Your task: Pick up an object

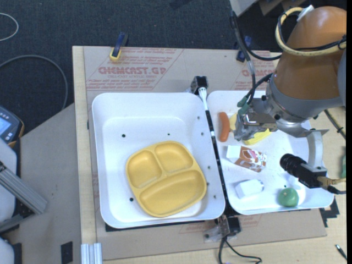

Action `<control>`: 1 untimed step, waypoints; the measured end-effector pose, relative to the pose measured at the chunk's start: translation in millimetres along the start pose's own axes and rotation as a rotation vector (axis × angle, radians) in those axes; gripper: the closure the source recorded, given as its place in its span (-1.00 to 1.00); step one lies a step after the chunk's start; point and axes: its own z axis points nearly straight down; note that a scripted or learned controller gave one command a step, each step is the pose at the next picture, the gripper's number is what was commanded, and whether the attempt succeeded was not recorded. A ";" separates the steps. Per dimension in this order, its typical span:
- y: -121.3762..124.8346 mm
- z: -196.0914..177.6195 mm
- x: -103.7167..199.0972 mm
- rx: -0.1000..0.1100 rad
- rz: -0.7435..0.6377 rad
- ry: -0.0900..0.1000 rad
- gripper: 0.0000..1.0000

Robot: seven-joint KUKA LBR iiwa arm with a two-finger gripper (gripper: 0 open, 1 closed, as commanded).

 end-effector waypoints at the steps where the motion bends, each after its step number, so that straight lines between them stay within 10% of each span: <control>1: -11.3 -88.2 -52.7 0.001 0.013 -0.006 1.00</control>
